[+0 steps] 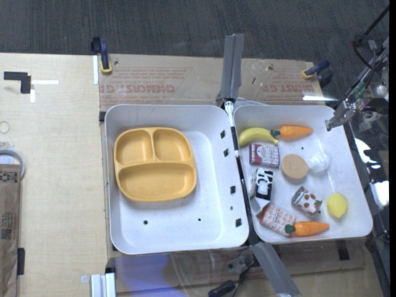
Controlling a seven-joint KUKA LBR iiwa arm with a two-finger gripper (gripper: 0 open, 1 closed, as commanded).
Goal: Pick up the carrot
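Two orange carrots lie in the right bin (346, 166). One carrot (294, 130) rests near the bin's far wall, its green end touching the tip of a yellow banana (257, 135). The other carrot (309, 228) lies along the near wall, its green end against a red snack packet (277, 218). Both carrots lie flat and uncovered.
The right bin also holds a red-and-white box (264, 155), a black-and-white carton (263, 184), a tan disc (294, 166), a white crumpled lump (318, 161), a patterned can (307, 202) and a lemon (337, 205). A yellow divided plate (154, 163) sits in the left bin (185, 228). Cables and metal parts (362, 94) hang at the far right.
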